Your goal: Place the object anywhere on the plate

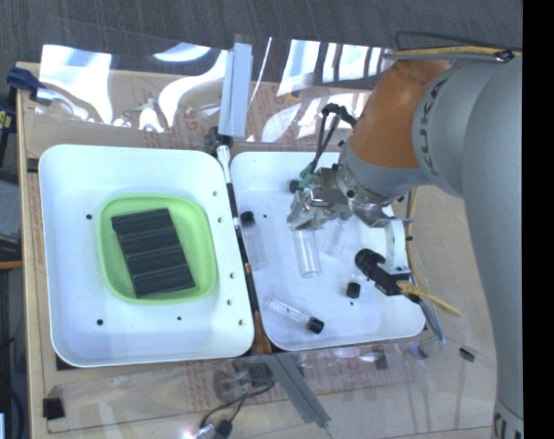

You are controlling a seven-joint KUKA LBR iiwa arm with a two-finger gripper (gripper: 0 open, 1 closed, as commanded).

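Closest to the lens, grey arm (469, 154) bulking down the right side, with the orange band (396, 117) above the wrist. Bent in from the right and angled down and left, wrist over the upper middle of the right bin (268, 176). Low over that bin's floor, claw (314, 218); whether wide or narrow, cannot tell. Just on the near side of the claw, clear tube (307, 254) lying on the bin floor; touching or not, unclear. Over in the left bin (67, 245), dark ribbed block (152, 252) flat on the green plate (108, 245), slightly skewed, inside the plate's rim, well apart from the claw, with the bins' adjoining walls between them. Elsewhere in the right bin: second clear tube (293, 315) with a black cap near the front edge, small black piece (247, 218) by the left wall, another black bit (352, 290) to the right of the tubes.
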